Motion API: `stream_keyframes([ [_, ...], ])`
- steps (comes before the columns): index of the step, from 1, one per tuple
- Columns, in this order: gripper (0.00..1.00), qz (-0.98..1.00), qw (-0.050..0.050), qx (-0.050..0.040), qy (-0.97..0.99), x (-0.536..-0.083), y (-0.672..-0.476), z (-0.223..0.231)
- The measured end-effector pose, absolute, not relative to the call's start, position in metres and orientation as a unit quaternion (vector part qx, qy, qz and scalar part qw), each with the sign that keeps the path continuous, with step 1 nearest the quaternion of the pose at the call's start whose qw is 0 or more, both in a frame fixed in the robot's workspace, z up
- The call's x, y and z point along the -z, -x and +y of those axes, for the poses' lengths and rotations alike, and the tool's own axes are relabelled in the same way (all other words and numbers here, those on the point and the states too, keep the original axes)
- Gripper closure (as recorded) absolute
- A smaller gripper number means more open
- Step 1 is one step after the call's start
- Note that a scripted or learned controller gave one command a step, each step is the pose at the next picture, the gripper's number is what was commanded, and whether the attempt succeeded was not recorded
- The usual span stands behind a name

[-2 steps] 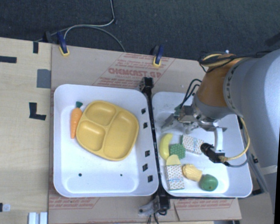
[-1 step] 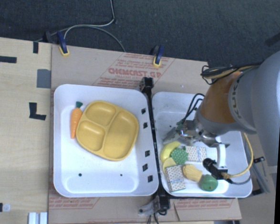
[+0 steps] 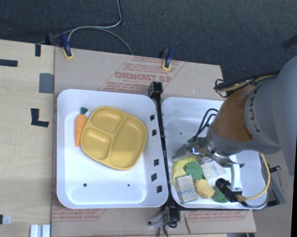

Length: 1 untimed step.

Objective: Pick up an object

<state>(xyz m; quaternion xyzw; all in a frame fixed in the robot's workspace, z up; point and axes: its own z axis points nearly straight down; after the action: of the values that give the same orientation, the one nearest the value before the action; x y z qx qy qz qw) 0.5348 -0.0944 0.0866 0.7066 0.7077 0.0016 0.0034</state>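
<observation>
From your overhead camera, the grey arm (image 3: 270, 114) with its orange band reaches in from the right and bends down over the right-hand bin (image 3: 181, 118), its wrist hanging above a heap of small toy pieces crowded into that bin's near half. The gripper (image 3: 211, 158) sits low at the top of that heap, but the wrist hides its tip, so you cannot tell how wide it stands or whether it has hold of anything. Below it lie a green textured piece (image 3: 194, 170), a yellow banana-shaped piece (image 3: 183, 164) just to its left, two pale speckled squares (image 3: 186, 186) (image 3: 212, 169), a small yellow lump (image 3: 204, 189) and what looks like a dark green piece (image 3: 221, 198) against the near wall, all touching or nearly so. A black and yellow cable (image 3: 257, 191) curls along the right side of that bin. In the left bin (image 3: 65, 150) you see a yellow divided plate (image 3: 114, 137) lying flat, with an orange toy carrot (image 3: 79, 128) just beside its left edge. Two clamps (image 3: 167, 59) grip the far edge of the cardboard sheet (image 3: 136, 74) under both bins.
</observation>
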Motion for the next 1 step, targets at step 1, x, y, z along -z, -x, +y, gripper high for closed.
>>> stream_keyframes([
  [1,0.0,0.708,0.004,-0.0021,-0.706,-0.0866,-0.5114,-0.0964],
])
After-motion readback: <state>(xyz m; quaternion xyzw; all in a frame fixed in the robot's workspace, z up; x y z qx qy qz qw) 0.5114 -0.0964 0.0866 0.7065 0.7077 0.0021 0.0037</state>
